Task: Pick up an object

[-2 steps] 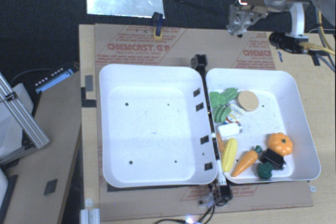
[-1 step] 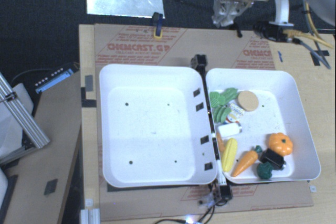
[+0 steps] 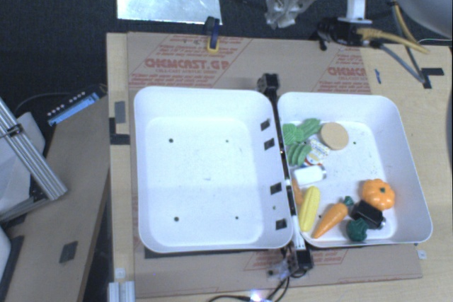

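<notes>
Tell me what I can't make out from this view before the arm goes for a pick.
- Gripper: blurred high above the bench; finger state unreadable.
- Arm: cut off by the top edge.
- Small packet in the right bin: print too small to read.
- Black item: partly covered by the orange pumpkin; shape unclear.
- Yellow corn: partly hidden against the bins' shared rim.

**One fixed camera, high over the bench**

We look down from above at a slant, far enough back to take in both bins whole. The gripper (image 3: 283, 7) hangs near the top of our view, right of centre. Below it and to its left lies the left bin (image 3: 152, 173); below it and slightly to its right lies the right bin (image 3: 403, 145). Beyond the gripper, toward the top edge, we see dark floor (image 3: 56, 10), so our view tilts away from us. The bench (image 3: 117, 53) spreads beneath it.
</notes>
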### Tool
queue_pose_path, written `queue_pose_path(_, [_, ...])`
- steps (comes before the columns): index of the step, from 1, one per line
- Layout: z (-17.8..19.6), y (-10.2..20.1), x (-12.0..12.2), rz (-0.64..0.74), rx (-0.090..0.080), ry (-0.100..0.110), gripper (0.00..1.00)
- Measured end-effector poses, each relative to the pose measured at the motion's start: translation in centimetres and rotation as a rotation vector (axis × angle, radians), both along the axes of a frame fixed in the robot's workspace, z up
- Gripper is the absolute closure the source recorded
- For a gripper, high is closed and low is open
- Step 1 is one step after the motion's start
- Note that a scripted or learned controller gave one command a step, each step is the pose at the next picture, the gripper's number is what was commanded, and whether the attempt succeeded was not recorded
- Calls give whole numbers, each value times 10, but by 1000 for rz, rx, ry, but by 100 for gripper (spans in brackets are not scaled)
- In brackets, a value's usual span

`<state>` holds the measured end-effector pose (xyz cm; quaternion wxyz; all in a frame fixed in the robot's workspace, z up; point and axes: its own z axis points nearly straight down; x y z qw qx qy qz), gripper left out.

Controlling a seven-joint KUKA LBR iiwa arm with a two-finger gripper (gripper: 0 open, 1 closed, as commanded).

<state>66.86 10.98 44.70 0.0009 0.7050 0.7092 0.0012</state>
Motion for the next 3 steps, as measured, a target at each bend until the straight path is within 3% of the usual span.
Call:
queue_pose_path(1, [-7,28,0,0,1,1,100])
queue_pose_path(3, [35,100,0,0,2,-1,100])
